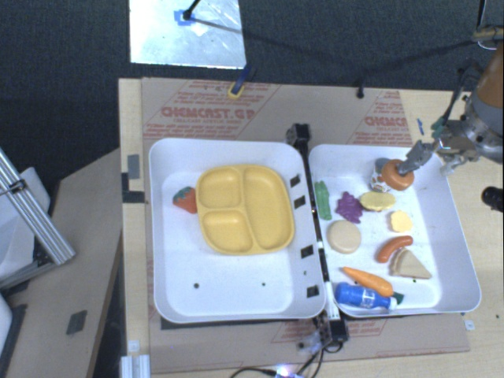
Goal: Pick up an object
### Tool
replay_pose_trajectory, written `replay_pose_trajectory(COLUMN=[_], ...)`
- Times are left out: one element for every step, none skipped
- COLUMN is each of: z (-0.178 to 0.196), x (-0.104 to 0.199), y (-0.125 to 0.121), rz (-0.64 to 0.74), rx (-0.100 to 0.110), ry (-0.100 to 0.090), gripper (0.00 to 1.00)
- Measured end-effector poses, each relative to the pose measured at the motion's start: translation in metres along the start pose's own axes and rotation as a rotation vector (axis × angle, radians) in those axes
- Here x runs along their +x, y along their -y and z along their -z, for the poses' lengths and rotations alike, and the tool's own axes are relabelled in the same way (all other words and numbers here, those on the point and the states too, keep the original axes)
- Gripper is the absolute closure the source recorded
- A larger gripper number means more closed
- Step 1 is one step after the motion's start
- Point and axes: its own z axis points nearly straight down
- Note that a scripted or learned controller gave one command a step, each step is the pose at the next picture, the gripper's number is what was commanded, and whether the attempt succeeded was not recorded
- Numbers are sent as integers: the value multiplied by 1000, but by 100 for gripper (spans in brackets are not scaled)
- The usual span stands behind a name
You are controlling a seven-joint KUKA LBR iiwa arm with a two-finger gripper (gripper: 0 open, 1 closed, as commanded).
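Reaching in from the right, the grey arm has its pincer (411, 162) down at the upper part of the right bin (457, 235), right on top of an orange-and-white toy (391, 179) sitting near the back wall. Pincer tip looks like it's touching or overlapping that toy, but honestly I can't tell from this angle whether it's spread or pressed together, or whether anything is actually pinched.

Rest of the right bin is full of play food: a green bean pod (322, 198) along the left wall, a purple grape bunch (348, 206) next to it, a yellow piece (377, 201) just below the orange toy, another small yellow chunk (401, 222), a beige round cookie-ish thing (344, 237), a red sausage (394, 248), a tan wedge (409, 265), a carrot (366, 279), and a blue bottle (361, 296) lying on its side at the front edge.

Left bin (169, 290) has a yellow divided plate (242, 209) in the middle with a strawberry (186, 200) touching its left edge. Both bins sit side by side on the desk (134, 235).
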Motion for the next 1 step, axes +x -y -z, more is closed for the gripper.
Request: replay_pose_trajectory(z=[7], x=[0], y=[-2], rz=[3], rx=[-12], ry=[2], gripper=[0])
